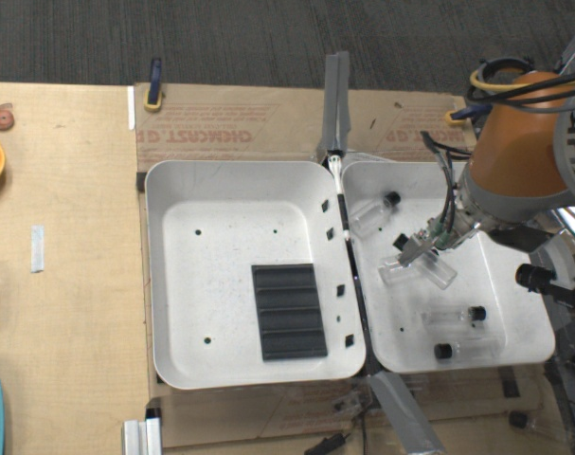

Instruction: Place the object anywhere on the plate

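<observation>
1. Here, a wooden surface (69, 349) bears two shallow white bins side by side, the left bin (159, 282) and the right bin (529, 344), with a sheet of printed cardboard (230, 121) lying under their far edges.
2. The left bin holds a dark ribbed plate (289, 311), rectangular, lying flat toward the near right part of the bin floor, well apart from the bin's left wall.
3. The grey arm (519, 140) with its orange band reaches in from the right and hangs over the right bin.
4. The end effector (422, 246) sits low over the middle of the right bin, tilted toward the divider between the bins.
5. Whether its two fingers stand apart or together cannot be told, since they blur into the clear items beneath them.
6. Several clear plastic objects lie on the right bin's floor: a clear piece (368, 220) near the divider, another clear piece (437, 269) just beside the end effector, and a clear tube with a black cap (458, 318) nearer the front.
7. A small black cap (392, 199) lies toward the far side of the right bin, and a second one (443, 352) near its front rim.
8. All of these objects are in the right bin, well apart from the plate.
9. A yellow clamp with a blue handle (154, 88) grips the cardboard's far left corner.
</observation>
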`<state>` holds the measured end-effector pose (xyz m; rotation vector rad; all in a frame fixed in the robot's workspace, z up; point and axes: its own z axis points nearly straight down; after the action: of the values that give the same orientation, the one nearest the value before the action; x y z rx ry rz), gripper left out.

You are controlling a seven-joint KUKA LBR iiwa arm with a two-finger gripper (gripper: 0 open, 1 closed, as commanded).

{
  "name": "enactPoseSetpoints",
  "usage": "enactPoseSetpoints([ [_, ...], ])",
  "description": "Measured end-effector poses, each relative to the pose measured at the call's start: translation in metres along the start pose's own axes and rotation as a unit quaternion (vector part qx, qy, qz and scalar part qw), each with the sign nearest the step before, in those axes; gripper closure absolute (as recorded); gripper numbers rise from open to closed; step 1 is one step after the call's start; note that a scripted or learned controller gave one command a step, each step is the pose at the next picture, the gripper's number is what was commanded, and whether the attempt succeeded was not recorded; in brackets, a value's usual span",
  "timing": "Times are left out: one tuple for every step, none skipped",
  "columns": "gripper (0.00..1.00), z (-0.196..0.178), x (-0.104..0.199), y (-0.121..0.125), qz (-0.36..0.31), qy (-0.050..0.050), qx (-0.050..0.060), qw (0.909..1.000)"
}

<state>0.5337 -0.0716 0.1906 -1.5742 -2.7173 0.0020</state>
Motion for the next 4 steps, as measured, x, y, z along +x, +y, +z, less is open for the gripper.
enactPoseSetpoints([
  [1.00,0.000,0.044,0.048,0.052,0.000,0.000,0.9987],
  [1.00,-0.003,0.094,0.075,0.158,-0.001,0.001,0.9874],
  [1.00,0.000,0.153,0.064,0.049,0.000,0.001,0.9988],
  [1.00,-0.025,0.231,0.085,-0.099,-0.001,0.000,0.9951],
])
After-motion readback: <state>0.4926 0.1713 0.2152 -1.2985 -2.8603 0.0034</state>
